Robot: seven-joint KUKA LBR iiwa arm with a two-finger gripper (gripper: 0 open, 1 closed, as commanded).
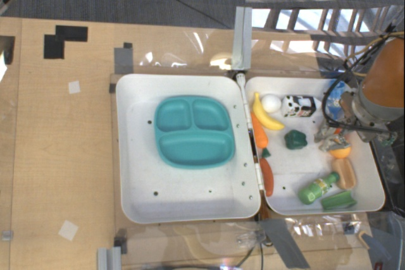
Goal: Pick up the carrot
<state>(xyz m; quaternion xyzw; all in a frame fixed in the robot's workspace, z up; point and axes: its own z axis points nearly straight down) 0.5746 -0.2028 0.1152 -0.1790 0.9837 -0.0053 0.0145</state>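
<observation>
A KUKA arm [385, 82], grey with an orange band above the wrist, reaches in from the right over the right bin [373, 199] of two shallow white bins on a wooden bench [57, 155]. Its gripper [332, 136] hangs low over the bin's right side, just above an orange fruit [340, 150]; whether its jaws are open or closed cannot be told from this angle, and nothing is seen between them. The carrot [259, 134] lies well apart from the gripper, along the bin's left wall, its green top pointing toward the near side, just below a banana [266, 116]. A red chili-like vegetable [267, 176] lies further along the same wall. Also in the bin are a white ball [271, 103] touching the banana, a black-and-white cow-patterned can [299, 106], a dark green pepper [295, 140], a tan bread-like piece [345, 173], a green bottle [317, 189] and a green block-shaped item [338, 200]. The left bin [136, 196] holds a teal divided plate [193, 131] near its middle.
</observation>
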